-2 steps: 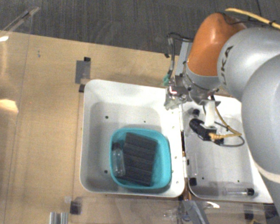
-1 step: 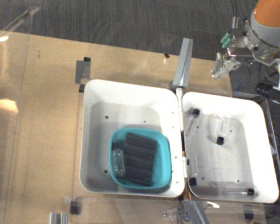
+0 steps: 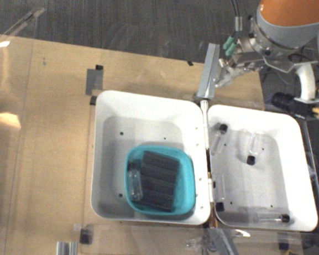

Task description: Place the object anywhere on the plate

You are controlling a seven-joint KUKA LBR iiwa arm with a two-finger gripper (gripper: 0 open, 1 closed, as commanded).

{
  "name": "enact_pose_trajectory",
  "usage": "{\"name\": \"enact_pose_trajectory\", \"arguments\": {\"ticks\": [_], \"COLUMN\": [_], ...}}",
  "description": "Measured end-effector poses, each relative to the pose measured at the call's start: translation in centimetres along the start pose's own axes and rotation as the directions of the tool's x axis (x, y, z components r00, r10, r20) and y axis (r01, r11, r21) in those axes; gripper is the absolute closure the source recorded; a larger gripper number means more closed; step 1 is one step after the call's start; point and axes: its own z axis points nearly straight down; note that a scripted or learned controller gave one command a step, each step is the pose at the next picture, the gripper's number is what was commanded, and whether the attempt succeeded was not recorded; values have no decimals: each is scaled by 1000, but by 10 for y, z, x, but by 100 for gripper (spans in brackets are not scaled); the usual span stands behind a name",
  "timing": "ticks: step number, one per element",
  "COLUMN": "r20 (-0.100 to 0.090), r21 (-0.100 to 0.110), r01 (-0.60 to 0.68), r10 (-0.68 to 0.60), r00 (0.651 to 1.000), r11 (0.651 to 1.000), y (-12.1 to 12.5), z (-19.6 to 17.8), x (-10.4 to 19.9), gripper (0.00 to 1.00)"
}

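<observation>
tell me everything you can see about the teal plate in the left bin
The teal plate is a squarish dish with rounded corners and a raised rim, plastic by its look. It sits flat on the floor of the left bin, toward the near right corner, close to the wall shared with the right bin. On it lies a dark, ribbed rectangular block covering most of its middle, and a small clear vial rests along its left edge beside the block. The gripper is far off, beyond the bins.
</observation>
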Motion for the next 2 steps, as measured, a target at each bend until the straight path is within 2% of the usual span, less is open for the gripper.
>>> {"name": "enact_pose_trajectory", "arguments": {"ticks": [1,2], "r20": [-2,-5], "r21": [8,-2], "r01": [-35,141], "r10": [35,-141], "r00": [999,990], "r11": [999,990], "y": [11,-12], "z": [39,-29], "x": [47,177], "gripper": [100,100]}}
